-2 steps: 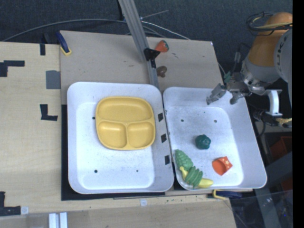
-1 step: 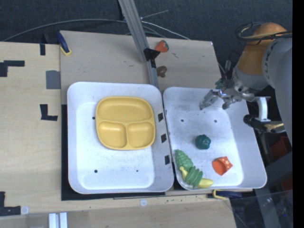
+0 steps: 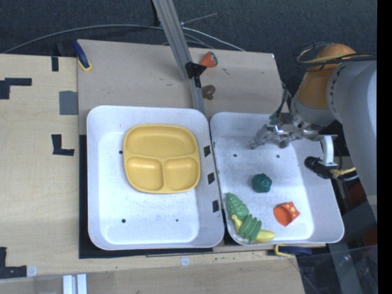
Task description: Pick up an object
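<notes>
In the right bin [image 3: 318,225], a dark green round object [image 3: 262,182] lies near the middle. Toward the front right is an orange-red object [image 3: 286,213]. A green and yellow leafy toy [image 3: 245,222] rests in the front left corner. My gripper [image 3: 269,142] hovers over the bin's back part, above and behind the green object and apart from it. It is open, with nothing between its fingers.
The left bin [image 3: 104,225] holds a yellow divided plate [image 3: 162,158] in its back half. A grey pole [image 3: 177,35] slants down to the wall between the two bins. A small orange item [image 3: 209,59] lies on the bench behind the bins.
</notes>
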`<state>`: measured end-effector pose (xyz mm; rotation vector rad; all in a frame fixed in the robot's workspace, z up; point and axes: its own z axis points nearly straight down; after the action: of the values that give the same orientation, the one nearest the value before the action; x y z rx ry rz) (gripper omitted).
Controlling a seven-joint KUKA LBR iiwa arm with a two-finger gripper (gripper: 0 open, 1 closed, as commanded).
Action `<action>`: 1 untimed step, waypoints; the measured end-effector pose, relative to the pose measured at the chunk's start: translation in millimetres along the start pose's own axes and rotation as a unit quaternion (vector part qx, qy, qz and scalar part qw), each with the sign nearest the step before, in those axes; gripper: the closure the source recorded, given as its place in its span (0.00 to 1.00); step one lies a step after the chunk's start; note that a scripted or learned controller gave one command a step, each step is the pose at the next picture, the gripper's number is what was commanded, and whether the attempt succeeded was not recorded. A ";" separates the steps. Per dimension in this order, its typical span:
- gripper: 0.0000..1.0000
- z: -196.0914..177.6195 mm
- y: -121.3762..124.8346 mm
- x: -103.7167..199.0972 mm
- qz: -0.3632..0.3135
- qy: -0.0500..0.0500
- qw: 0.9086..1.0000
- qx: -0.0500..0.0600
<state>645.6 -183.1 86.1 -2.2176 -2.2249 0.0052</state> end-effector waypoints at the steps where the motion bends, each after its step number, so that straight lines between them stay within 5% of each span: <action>1: 1.00 -12.5 0.6 0.6 -0.001 0.000 1.000 0.000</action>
<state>646.3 -182.4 98.6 -2.2164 -2.2268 0.0045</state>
